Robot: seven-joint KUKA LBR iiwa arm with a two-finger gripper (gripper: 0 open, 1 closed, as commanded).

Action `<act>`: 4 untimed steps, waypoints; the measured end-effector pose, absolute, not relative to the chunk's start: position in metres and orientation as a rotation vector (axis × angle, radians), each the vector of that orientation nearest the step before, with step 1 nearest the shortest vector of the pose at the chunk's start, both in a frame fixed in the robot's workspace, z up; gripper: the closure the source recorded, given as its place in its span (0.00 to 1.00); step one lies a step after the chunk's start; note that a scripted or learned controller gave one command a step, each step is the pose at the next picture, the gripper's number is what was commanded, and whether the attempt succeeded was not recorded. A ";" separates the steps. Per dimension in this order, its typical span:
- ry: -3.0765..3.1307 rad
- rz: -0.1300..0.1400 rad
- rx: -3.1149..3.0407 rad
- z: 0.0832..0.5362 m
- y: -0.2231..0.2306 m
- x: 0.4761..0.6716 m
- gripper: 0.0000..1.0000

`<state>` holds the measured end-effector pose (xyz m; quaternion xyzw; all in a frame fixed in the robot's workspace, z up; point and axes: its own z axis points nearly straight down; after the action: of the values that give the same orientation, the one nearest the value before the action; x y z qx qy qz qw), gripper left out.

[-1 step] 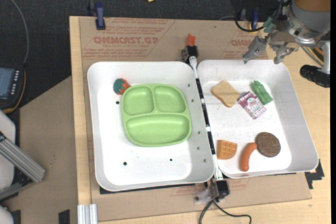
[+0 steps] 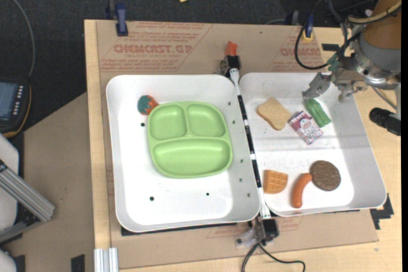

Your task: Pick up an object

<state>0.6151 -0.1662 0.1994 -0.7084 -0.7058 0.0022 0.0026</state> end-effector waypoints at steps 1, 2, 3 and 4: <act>-2.219 0.004 -2.221 0.079 -0.193 0.641 0.00; -2.220 0.002 -2.220 0.085 -0.193 0.626 0.00; -2.222 0.001 -2.217 0.085 -0.154 0.614 0.00; -2.221 0.002 -2.219 0.085 -0.140 0.608 0.00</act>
<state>0.6080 -0.1403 0.0849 -0.7067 -0.7075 0.0006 0.0010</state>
